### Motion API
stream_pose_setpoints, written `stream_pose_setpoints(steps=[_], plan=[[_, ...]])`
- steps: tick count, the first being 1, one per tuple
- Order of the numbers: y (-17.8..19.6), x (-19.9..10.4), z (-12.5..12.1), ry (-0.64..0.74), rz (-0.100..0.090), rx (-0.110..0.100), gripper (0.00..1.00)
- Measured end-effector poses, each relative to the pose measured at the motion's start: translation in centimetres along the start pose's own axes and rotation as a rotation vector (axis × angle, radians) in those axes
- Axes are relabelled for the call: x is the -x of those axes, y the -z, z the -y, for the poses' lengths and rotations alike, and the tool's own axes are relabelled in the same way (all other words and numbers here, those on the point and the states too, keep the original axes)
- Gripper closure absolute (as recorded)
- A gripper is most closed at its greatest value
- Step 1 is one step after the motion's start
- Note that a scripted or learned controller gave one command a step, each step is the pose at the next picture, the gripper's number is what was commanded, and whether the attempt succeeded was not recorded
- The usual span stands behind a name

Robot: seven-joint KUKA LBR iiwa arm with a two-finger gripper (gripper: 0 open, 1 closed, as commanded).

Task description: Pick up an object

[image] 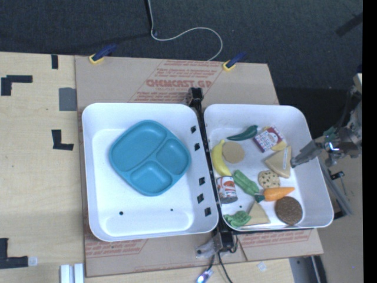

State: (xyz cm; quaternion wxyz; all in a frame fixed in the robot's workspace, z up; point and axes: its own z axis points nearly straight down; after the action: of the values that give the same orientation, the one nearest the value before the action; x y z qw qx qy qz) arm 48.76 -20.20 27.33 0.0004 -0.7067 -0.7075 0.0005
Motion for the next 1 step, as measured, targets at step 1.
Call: stream_pose_setpoints(steps=[1], plan=[[0.98,-0.07,-0.02,0.002,0.000,-0.001,1.00]])
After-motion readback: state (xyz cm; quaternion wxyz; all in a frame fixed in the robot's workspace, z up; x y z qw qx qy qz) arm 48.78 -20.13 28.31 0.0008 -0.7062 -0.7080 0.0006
